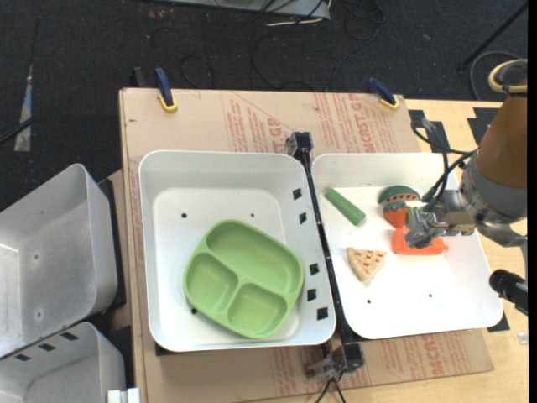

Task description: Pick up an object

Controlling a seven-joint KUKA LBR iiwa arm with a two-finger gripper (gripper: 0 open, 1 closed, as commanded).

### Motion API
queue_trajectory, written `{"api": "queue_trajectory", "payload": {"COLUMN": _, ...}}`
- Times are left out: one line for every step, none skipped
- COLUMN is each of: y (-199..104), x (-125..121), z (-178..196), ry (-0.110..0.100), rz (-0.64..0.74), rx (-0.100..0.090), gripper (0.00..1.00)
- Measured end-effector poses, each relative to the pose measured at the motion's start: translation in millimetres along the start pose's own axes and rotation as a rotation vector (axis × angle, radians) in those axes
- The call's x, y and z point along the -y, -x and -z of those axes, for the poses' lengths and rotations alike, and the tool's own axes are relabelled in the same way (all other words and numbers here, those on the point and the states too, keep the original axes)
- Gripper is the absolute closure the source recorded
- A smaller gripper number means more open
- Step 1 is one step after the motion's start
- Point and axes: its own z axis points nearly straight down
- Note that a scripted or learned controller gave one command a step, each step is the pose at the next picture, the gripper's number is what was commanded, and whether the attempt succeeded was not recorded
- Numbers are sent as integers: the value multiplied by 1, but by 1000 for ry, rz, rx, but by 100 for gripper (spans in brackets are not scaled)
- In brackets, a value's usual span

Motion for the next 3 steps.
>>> {"api": "queue_trajectory", "payload": {"y": -33, "x": -32, "z": -7, "ry": -1, "rz": 2, "rx": 0, "gripper": 100}}
{"api": "queue_trajectory", "payload": {"y": -72, "x": -58, "z": -8, "ry": -1, "rz": 3, "rx": -1, "gripper": 100}}
{"api": "queue_trajectory", "payload": {"y": -118, "x": -94, "z": -27, "ry": -1, "rz": 2, "rx": -1, "gripper": 100}}
